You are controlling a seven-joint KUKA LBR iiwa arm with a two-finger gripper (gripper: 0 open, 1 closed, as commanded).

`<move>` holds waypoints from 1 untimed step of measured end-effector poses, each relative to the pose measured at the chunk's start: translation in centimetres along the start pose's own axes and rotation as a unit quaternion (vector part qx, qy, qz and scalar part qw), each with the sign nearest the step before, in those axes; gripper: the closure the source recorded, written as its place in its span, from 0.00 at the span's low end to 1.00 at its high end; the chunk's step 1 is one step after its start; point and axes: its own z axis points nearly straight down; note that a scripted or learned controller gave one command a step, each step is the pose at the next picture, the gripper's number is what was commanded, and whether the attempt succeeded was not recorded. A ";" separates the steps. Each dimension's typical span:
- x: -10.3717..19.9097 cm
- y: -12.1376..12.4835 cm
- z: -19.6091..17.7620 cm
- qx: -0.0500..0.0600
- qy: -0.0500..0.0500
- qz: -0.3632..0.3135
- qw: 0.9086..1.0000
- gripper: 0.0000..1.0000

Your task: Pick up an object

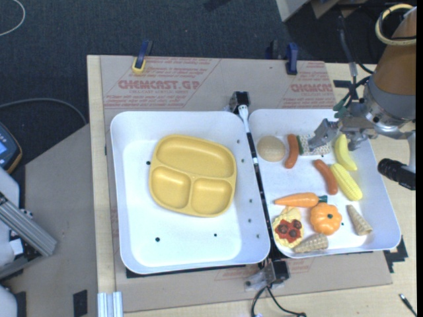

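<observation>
Gripper (pixel 325 137), finger state impossible to tell, hovers at the right bin's (pixel 386 207) far edge, sausage (pixel 291 151) just left, lengthwise

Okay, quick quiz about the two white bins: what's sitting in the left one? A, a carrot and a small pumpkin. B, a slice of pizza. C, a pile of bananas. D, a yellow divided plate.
D: the left bin holds a yellow divided plate with three compartments, while the carrot, small pumpkin, bananas and pizza slice all lie in the right bin.
</observation>
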 end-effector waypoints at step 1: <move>0.0 0.2 -0.7 -0.006 -0.001 -0.001 1.000 0.00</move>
